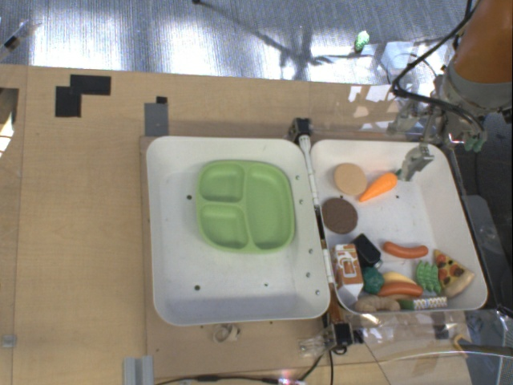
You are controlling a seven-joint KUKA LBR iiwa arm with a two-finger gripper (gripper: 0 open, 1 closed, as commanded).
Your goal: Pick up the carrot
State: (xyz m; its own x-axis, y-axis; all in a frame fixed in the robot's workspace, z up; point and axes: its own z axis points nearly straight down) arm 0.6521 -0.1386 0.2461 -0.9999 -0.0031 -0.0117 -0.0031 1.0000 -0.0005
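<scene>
The orange carrot [378,186] lies tilted in the upper part of the right bin [449,207], its thin tip pointing down-left beside a tan round biscuit [349,179]. My gripper [415,162] hangs just right of and above the carrot's thick end, very close to it. Whether it touches the carrot is not clear from this angle. The grey arm with its orange band [485,38] comes in from the upper right.
A brown round patty [339,215] sits below the carrot. A red sausage [405,251], a pizza slice [453,273] and several other toy foods crowd the right bin's front edge. A green divided plate [244,205] sits in the left bin [172,279].
</scene>
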